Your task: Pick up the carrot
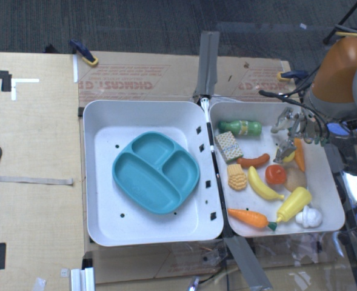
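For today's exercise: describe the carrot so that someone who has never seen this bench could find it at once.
Look in the right-hand white bin, the one crowded with toy food. Along its near edge, at the left corner, lies the carrot. It is a tapered orange piece with a small green tip, beside the yellow squeeze bottle and below the banana.

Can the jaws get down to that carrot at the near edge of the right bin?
Probably yes. The carrot lies flat with open bin floor above it; only the yellow bottle sits close to its green end. The gripper hangs farther back in the bin.
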`<state>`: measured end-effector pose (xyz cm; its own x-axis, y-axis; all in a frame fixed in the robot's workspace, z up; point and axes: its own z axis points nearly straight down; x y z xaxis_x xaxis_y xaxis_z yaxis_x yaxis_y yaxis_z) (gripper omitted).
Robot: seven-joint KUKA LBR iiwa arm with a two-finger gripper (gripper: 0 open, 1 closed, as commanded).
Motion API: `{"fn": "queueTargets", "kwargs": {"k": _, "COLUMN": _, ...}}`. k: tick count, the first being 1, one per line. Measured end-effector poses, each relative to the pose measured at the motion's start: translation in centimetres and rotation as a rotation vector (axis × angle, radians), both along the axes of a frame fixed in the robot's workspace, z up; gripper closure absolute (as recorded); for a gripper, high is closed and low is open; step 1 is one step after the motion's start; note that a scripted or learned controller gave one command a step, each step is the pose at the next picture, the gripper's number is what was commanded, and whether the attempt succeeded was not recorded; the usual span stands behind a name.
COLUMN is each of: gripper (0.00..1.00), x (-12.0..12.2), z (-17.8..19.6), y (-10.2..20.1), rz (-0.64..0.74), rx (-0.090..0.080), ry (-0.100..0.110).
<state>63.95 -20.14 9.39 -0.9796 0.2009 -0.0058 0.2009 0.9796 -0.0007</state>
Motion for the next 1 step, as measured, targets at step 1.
{"fn": "queueTargets", "kwargs": {"k": 1, "gripper": 1.00, "x": 0.25, "z": 1.12, "y": 0.29, "rz": 0.005, "rx": 0.000, "ry": -0.005}}
